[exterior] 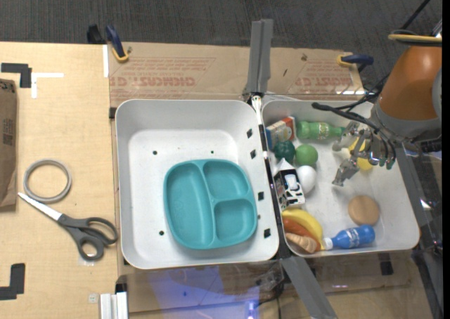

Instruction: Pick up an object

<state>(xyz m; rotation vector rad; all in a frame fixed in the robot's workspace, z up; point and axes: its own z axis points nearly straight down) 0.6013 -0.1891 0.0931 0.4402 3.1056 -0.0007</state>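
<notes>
The wooden worktop (63,100) bears two white bins side by side: the left bin (133,170) and the right bin (394,226). Left of them lie scissors (74,226) and a tape roll (47,180), near each other. Cardboard (176,72) lies behind the bins.

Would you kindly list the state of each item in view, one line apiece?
teal divided plate: upright, nothing on it, in the left bin.
green bottle: lying on its side, capped.
blue-capped bottle: lying on its side.
banana: lying flat, unpeeled.
scissors: closed, flat on the bench.
tape roll: lying flat.
pincer: over the right bin, holding nothing visible.
</notes>
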